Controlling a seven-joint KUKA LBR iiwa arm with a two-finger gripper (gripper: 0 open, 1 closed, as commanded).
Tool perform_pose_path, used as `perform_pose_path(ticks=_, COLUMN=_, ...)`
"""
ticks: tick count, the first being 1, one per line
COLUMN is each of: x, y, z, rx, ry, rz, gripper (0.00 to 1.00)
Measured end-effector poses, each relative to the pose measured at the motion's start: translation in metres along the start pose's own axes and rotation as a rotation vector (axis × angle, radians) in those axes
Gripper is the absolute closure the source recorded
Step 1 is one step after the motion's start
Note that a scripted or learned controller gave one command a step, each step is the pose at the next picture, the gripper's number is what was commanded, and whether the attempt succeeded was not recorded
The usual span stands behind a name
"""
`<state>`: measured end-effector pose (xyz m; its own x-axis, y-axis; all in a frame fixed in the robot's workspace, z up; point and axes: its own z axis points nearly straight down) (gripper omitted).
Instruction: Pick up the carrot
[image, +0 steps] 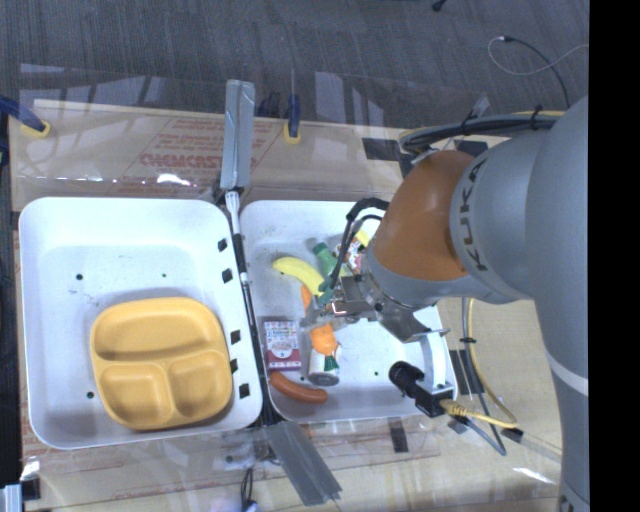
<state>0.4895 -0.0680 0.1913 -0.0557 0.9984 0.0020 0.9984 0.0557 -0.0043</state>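
Two white bins on bench; hand (322, 325) low in right bin (262, 222), over the carrot (324, 340), finger state can't tell. Carrot sits between snack box (281, 342) and sausage (297, 389); yellow tray (160, 360) in left bin (50, 230).

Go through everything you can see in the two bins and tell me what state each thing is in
carrot: in the right bin, under the gripper, not seen lifted.
gripper: low over the carrot.
banana: lying flat, right bin.
sausage: lying by the near wall.
small carton: lying flat.
yellow tray: lying in the left bin, compartments up.
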Motion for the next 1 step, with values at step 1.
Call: perform_pose_path(ticks=1, x=0.0066, y=-0.0138, z=-0.0412, rx=0.0, ry=0.0, rz=-0.001, gripper=1.0)
